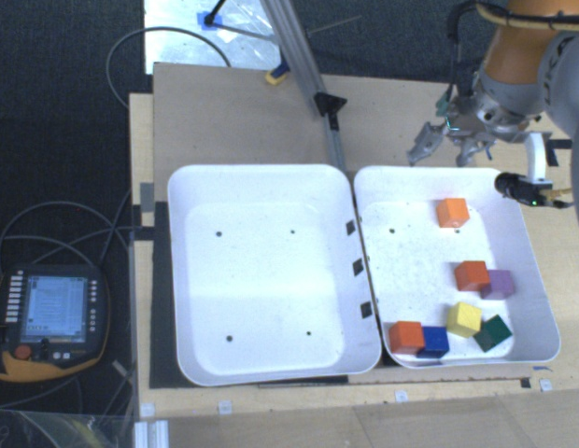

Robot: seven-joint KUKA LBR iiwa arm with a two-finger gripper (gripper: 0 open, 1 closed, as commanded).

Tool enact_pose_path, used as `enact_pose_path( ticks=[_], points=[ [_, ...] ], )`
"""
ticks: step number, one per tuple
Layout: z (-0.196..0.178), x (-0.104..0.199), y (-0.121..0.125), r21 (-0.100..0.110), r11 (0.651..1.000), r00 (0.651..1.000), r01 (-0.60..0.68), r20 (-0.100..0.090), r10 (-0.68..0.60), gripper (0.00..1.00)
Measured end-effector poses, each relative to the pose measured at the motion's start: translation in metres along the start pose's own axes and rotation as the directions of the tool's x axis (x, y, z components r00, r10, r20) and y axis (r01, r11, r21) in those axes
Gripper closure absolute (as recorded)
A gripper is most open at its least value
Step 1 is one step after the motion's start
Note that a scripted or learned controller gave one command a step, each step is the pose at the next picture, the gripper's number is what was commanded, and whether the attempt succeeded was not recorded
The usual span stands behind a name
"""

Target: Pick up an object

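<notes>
My gripper (pixel 448 147) hangs above the far rim of the right bin (pixel 542 278), open, with nothing between its fingers. Below and in front of it an orange block (pixel 452 213) lies in that bin. Further forward sit a red-orange block (pixel 472 275) and a purple block (pixel 500 284) touching it. Near the front rim lie a yellow block (pixel 464 319), a dark green block (pixel 493 332), a blue block (pixel 435 342) and another orange block (pixel 406 335).
The left bin (pixel 261 269) stands beside the right one, joined by black clips (pixel 358 267). A metal pole (pixel 299 45) slants over the bench behind the bins. A teach pendant (pixel 47 320) lies on the floor at left.
</notes>
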State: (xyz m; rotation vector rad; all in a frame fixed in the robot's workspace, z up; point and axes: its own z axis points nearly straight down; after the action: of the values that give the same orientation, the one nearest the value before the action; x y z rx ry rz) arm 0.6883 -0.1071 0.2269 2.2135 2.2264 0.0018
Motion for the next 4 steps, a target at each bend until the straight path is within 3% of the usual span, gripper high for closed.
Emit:
enact_pose_path(
  ticks=[1,4],
  points=[
    [0.000,0.000,0.000,0.000,1.000,1.000,0.000,0.001,0.000,0.00],
    [0.133,-0.001,-0.004,0.004,1.000,1.000,-0.001,0.000,0.001,0.00]
  ],
)
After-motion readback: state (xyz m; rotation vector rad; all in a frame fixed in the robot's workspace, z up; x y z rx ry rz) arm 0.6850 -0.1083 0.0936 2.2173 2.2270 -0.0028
